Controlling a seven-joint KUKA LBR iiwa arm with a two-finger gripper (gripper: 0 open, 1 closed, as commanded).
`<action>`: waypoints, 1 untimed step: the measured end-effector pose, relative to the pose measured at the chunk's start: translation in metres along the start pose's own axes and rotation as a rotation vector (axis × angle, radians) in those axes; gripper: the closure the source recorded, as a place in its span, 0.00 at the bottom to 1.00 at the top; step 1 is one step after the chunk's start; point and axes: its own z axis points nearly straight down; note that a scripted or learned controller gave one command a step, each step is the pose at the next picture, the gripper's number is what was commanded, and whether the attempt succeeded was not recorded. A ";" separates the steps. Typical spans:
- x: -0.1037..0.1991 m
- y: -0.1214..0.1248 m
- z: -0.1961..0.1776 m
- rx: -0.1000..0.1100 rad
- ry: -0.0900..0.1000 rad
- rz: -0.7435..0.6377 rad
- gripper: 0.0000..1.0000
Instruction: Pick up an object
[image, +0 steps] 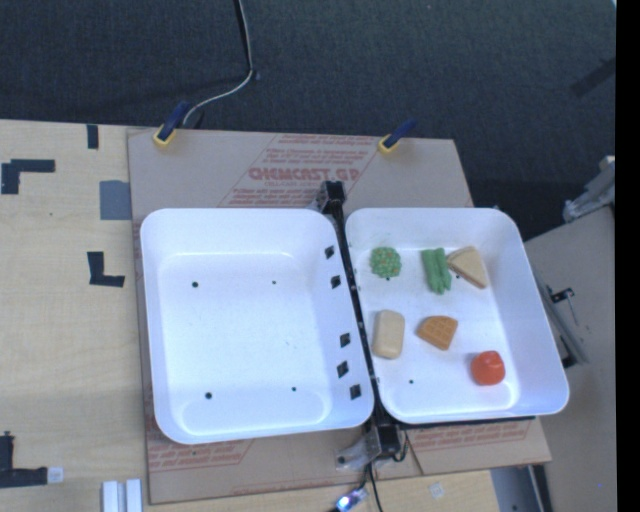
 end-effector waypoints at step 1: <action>-0.001 -0.051 -0.055 -0.013 -0.005 0.004 0.00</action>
